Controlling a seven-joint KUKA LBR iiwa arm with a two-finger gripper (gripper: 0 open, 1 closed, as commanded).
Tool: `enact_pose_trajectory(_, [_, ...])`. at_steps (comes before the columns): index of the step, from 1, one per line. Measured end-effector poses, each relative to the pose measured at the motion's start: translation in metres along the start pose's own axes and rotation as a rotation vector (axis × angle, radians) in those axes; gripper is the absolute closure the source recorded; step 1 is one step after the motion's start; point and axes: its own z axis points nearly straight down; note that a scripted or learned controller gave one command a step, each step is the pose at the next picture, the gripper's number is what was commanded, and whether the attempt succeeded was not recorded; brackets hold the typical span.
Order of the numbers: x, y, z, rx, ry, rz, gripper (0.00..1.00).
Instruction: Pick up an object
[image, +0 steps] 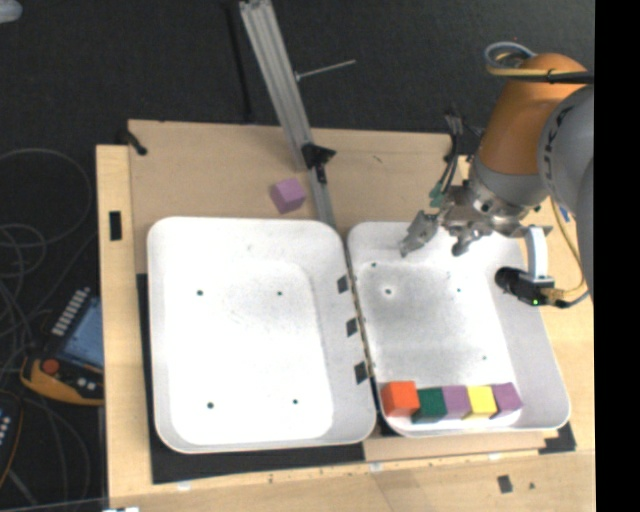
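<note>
Open pincer (438, 240) above right bin (520, 330)

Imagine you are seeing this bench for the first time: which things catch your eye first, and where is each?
A row of small coloured blocks, orange, green, purple, yellow, purple, lines the near edge of the right shallow white bin. The grey arm's end effector hangs over that bin's far edge, fingers spread with nothing between them. One stray purple cube sits on the bare wooden bench beyond the left shallow white bin.

Grey arm (570, 130) with orange band (520, 125), thin cables at wrist, metallic two-finger tool (438, 240).
</note>
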Motion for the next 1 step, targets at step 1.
enact_pose_trajectory(1, [-0.0144,-0.0841,-0.0529,-0.003,0.001,0.006,0.00])
